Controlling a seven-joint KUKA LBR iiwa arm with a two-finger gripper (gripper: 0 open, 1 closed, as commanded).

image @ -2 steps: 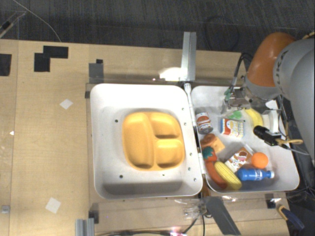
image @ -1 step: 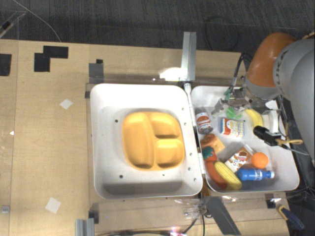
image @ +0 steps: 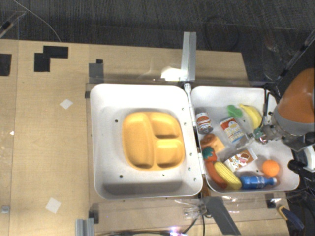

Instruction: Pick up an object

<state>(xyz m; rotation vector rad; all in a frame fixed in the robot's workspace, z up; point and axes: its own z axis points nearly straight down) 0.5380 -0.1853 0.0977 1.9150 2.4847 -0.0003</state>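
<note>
**Gripper low over the right bin's far edge, toys spread beneath**

At the right edge of the frame the gripper [image: 262, 135] hangs off the grey arm [image: 295, 127] with its orange band [image: 300, 98], reaching into the right bin [image: 256, 91]. Whether it is clenched or released cannot be told at this size, and nothing is seen between its tips.

Just left of it sit a yellow banana [image: 251, 115], a green piece [image: 235, 111] and a red-and-white packet [image: 232, 130]. Below are an orange ball [image: 270, 168], a blue bottle [image: 256, 182] lying along the bin's lower wall, and a second flat packet [image: 239, 160]. Further left lie a corn cob [image: 227, 175], a red-orange item [image: 212, 142] and a small can [image: 204, 123] near the divider.

The left bin [image: 106, 132], in the frame's centre, carries 1 yellow tray [image: 152, 140] with 3 compartments. Both bins rest on a wooden bench [image: 44, 146].
</note>
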